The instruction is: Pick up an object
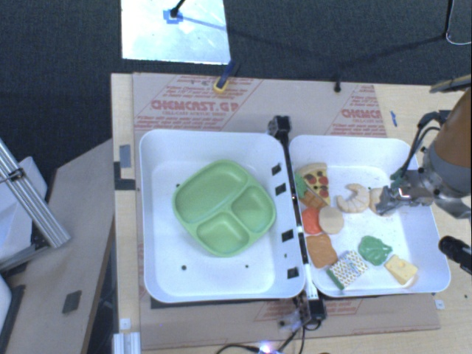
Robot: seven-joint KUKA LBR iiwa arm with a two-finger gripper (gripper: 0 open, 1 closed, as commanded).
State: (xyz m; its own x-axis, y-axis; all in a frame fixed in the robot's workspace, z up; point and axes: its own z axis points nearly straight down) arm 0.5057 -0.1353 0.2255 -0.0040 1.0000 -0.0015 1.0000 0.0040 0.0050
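Camera view from above the bench showed two shallow white bins side by side. The left bin held a green divided tray, set at a slant near its middle. The right bin carried the toy food: a pizza slice by the divider, a red piece beneath it touching a pale round piece, and an orange-brown piece lower still. A croissant lay near the middle of the bin, with a checked block, a green leafy piece and a yellow cheese wedge toward the near edge. The gripper hung low just right of the croissant, beside a small pale piece; whether its fingers were wide, narrow or closed on anything could not be told from where I stood. The grey arm reached in from the right.
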